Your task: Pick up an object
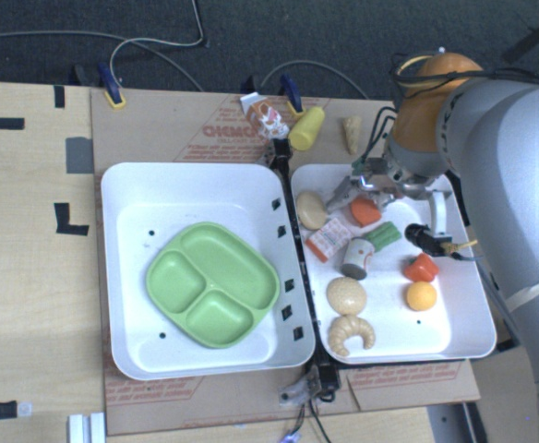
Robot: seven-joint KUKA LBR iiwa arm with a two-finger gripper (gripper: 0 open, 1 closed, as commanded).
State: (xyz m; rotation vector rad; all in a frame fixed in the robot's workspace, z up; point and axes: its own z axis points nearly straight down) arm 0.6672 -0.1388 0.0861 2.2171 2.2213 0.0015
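Several small toys crowd the right bin point(473, 335), and with the gripper point(360, 185) hanging at its far-left part above the red piece point(365, 212), jaws apparently parted around nothing, a straight descent clear of the neighbouring beige lump point(311, 210) seems best.

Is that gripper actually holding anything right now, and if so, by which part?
Cannot be told. The gripper hangs low over the right bin, just beside an orange-red piece, but nothing is visibly between its tips.
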